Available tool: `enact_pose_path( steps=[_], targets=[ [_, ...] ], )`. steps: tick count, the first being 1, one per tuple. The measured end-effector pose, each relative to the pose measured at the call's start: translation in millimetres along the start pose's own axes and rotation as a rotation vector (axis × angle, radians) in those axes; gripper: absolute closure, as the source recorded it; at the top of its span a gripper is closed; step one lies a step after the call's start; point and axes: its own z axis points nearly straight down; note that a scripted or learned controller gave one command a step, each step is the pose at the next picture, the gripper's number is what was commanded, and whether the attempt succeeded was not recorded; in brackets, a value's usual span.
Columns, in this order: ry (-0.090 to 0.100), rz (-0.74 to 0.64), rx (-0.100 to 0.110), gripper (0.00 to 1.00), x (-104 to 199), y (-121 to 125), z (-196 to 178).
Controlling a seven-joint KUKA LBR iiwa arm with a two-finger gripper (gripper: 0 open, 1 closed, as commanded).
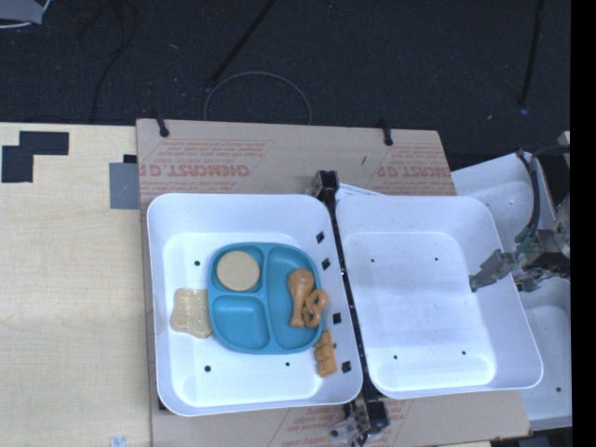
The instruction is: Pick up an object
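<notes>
A blue divided plate (244,329) lies in the left white bin (177,222). On it rest a round tan biscuit (237,270) and a brown pretzel-like piece (305,298). A pale bread-like slice (191,312) lies on the bin floor just left of the plate. A small brown chunk (324,353) sits off the plate's lower right corner. My gripper (491,270) hangs at the right rim of the right white bin (419,380), far from all of these objects, with nothing seen in it.
A black divider (341,287) runs between the two bins. Both bins sit on a cardboard sheet (279,161) over a light wooden bench (65,296). The arm's wrist and cables (545,240) crowd the right edge.
</notes>
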Motion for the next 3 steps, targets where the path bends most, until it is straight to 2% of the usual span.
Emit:
enact_pose_path(
  steps=[1,3],
  targets=[
    [-0.003,-0.003,-0.013,0.00,0,2,-6],
    [0.000,-0.003,-0.007,0.00,14,-1,115]
  ],
)
